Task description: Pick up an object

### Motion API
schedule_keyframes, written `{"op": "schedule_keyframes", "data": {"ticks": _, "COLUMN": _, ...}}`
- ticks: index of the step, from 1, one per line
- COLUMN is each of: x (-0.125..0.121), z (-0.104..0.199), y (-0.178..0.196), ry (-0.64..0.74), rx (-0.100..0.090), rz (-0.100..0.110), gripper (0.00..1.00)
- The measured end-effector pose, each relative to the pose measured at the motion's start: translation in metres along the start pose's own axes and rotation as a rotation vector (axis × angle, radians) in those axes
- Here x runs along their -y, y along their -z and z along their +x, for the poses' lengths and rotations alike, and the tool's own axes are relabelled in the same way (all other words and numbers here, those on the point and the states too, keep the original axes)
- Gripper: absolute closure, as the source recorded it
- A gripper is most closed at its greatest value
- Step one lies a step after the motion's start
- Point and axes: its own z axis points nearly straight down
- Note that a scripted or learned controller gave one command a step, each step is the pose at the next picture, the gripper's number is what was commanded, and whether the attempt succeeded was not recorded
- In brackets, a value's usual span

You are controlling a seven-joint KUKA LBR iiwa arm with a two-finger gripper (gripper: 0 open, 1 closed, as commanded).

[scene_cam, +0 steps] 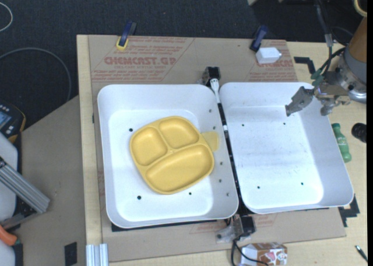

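A yellow divided plate with three compartments lies in the left bin, slightly right of its middle. A small pale yellow piece pokes out at the plate's right edge. My gripper hangs over the far right corner of the right bin, well away from the plate. Its fingers are spread open with nothing between them.
A green object lies on the bench just past the right bin's right rim. A white block and two blue clamps sit along the board's far edge. Cables and a small packet lie at the front.
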Motion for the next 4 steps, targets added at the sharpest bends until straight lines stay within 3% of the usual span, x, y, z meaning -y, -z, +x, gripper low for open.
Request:
{"op": "schedule_keyframes", "data": {"ticks": 1, "x": 0.061, "z": 0.064, "y": 0.115, "ry": 0.008, "rx": -0.001, "rz": -0.014, "gripper": 0.00}}
{"op": "schedule_keyframes", "data": {"ticks": 2, "x": 0.082, "z": 0.093, "y": 0.188, "ry": 0.005, "rx": 0.000, "rz": -0.012, "gripper": 0.00}}
{"op": "schedule_keyframes", "data": {"ticks": 3, "x": 0.081, "z": 0.131, "y": 0.269, "ry": 0.006, "rx": 0.000, "rz": -0.014, "gripper": 0.00}}
{"op": "schedule_keyframes", "data": {"ticks": 4, "x": 0.081, "z": 0.129, "y": 0.275, "ry": 0.002, "rx": 0.002, "rz": -0.007, "gripper": 1.00}}
